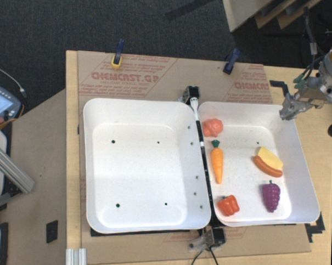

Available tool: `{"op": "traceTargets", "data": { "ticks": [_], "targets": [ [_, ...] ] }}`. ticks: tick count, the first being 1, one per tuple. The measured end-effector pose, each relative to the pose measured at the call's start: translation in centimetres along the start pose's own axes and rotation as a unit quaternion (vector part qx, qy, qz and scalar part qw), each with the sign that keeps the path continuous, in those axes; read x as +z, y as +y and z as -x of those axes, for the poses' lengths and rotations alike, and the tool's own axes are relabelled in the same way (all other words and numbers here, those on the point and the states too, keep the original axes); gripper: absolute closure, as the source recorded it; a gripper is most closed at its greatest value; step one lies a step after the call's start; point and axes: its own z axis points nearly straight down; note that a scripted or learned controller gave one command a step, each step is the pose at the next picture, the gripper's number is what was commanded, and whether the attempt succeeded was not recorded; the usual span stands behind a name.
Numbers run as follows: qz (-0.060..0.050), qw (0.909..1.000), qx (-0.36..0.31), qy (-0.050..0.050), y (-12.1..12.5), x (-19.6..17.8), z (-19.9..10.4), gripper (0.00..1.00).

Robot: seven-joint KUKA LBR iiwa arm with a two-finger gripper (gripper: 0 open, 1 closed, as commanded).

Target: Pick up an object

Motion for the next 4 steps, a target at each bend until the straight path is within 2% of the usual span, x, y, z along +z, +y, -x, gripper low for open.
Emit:
{"op": "traceTargets", "data": {
  "ticks": [1, 2, 3, 4],
  "targets": [
    [-0.003, 1.0000, 0.001, 0.001, -4.5, 11.5, 2.4, 1.00],
    [0.004, 1.0000, -0.001, -0.001, -4.0, 10.7, 2.3, 0.00],
    [0.006, 1.0000, -0.003, -0.002, 3.5, 14.6, 3.5, 0.00],
    [0.002, 1.0000, 0.000, 0.000, -3.9, 7.1, 4.1, 0.00]
  ]
}}
